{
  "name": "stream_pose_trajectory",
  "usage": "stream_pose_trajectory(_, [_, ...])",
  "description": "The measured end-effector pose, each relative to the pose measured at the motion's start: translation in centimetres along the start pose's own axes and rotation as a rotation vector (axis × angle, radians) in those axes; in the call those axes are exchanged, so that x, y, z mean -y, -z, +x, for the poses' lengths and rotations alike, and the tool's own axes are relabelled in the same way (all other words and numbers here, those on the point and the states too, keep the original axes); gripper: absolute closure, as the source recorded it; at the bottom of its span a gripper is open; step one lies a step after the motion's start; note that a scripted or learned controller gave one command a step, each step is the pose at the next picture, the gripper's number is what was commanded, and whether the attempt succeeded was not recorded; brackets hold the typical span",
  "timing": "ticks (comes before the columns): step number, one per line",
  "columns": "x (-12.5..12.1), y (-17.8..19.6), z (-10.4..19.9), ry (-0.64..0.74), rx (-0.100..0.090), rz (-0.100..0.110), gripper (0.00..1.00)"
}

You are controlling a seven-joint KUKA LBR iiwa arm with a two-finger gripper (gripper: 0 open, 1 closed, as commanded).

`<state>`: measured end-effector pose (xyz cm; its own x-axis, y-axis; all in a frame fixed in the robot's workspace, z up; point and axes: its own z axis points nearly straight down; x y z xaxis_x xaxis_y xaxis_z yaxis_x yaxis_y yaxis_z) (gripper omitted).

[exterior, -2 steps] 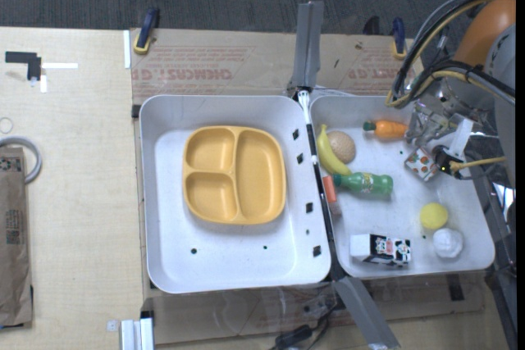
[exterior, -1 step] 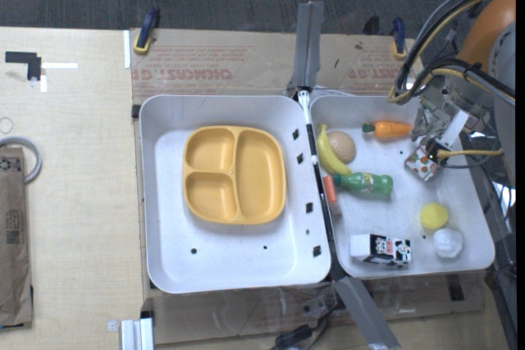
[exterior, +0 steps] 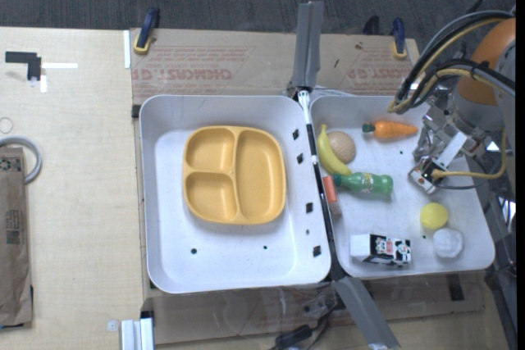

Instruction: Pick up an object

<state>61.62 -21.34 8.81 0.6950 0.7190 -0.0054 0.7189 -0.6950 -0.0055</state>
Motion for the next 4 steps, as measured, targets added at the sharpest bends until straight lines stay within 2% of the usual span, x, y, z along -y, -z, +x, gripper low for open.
stream_pose_trajectory(1, [-0.1, 1.8, -0.3, -0.263, -0.001, -0.001, 1.00])
stream_pose_trajectory(2, [3.2, 9.2, 2.2, -0.118, 0.000, -0.001, 1.00])
stream_pose_trajectory(3, [-2.0, 9.0, 1.8, -0.214, 0.000, 0.000, 1.00])
stream_pose_trajectory(4, [0.6, 0.1, 2.9, -0.243, -0.002, -0.002, 1.00])
